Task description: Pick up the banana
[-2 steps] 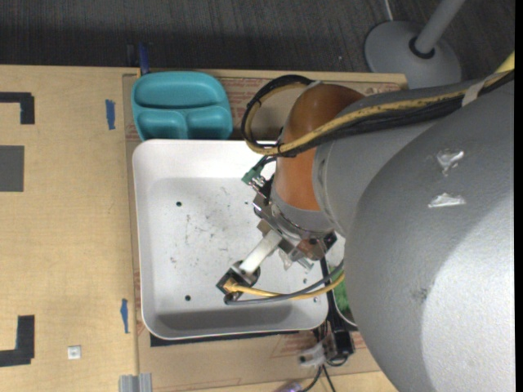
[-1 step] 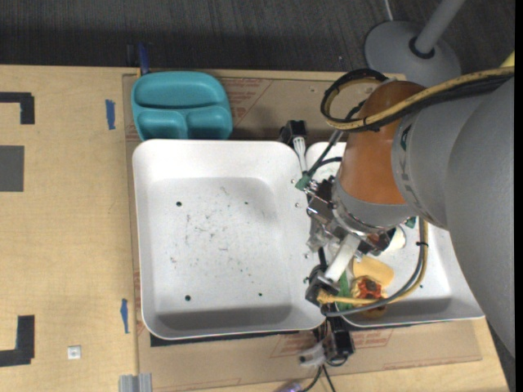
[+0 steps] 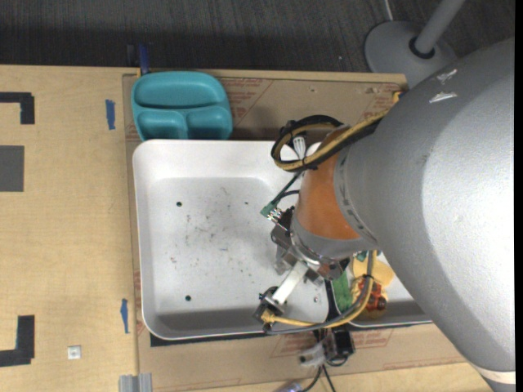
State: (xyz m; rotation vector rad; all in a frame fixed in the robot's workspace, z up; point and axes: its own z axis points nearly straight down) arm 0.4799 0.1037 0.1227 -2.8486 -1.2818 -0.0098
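Observation:
The grey arm with its orange band [image 3: 323, 207] reaches down over the right bin [image 3: 404, 315] and hides most of it. My gripper [image 3: 335, 278] sits low at that bin's near left corner, beneath the wrist. A small yellow patch, likely the banana [image 3: 382, 274], shows just right of the gripper, mostly covered by the arm. I cannot tell whether the gripper touches it.
A green item [image 3: 344, 294] and a red item [image 3: 376, 304] lie beside the yellow patch near the right bin's front wall. The left bin [image 3: 155, 219] stands beside it. A teal divided tray [image 3: 181, 104] sits behind the left bin.

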